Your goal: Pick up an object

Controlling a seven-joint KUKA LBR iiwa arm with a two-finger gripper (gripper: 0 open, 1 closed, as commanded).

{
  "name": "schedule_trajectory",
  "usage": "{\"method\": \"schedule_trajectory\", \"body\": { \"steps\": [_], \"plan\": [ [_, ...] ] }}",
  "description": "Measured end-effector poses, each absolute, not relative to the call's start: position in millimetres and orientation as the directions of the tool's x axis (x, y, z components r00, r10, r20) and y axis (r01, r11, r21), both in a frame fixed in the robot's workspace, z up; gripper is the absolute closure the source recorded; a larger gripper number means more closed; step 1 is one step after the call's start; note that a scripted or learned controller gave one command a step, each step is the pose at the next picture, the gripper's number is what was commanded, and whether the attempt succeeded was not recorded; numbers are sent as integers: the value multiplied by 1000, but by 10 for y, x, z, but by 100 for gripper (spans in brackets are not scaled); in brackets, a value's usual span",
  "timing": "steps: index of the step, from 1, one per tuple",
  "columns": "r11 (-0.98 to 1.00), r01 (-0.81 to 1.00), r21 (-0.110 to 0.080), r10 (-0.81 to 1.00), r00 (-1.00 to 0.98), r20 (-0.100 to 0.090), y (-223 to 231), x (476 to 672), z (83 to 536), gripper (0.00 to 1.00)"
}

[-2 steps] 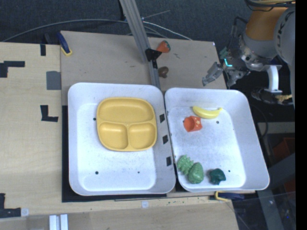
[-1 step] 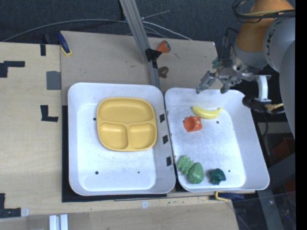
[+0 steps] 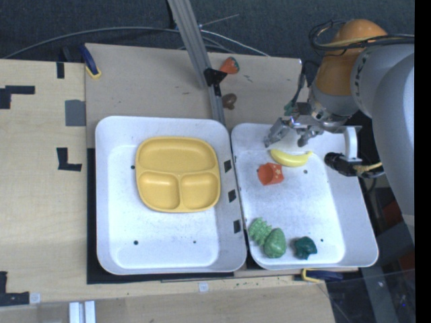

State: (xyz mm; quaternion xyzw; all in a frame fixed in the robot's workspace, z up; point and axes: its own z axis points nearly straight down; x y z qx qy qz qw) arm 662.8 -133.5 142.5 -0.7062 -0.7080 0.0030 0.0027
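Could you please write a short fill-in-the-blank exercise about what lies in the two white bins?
1. The yellow three-compartment plastic tray lies in the ___ bin.
2. The gripper hangs right above the yellow ___ at the far end of the right bin.
3. The small orange-red block lies just ___ of the banana, toward the camera.
4. The bumpy light green toy lies beside a smaller dark ___ piece.

Missing words: left; banana; left; green
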Motion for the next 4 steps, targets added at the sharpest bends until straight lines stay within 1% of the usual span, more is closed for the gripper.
{"method": "schedule_trajectory", "body": {
  "steps": [1,2,3,4],
  "plan": [
    [3,1000,-7,1000,-3,0,-1323,6609,878,0],
    [4,1000,-2,1000,-4,-1,-1316,6628,1020,100],
    [2,1000,4,1000,-2,-1,-1390,6594,1598,100],
    [2,1000,4,1000,-2,-1,-1470,6557,2154,100]
  ]
}}
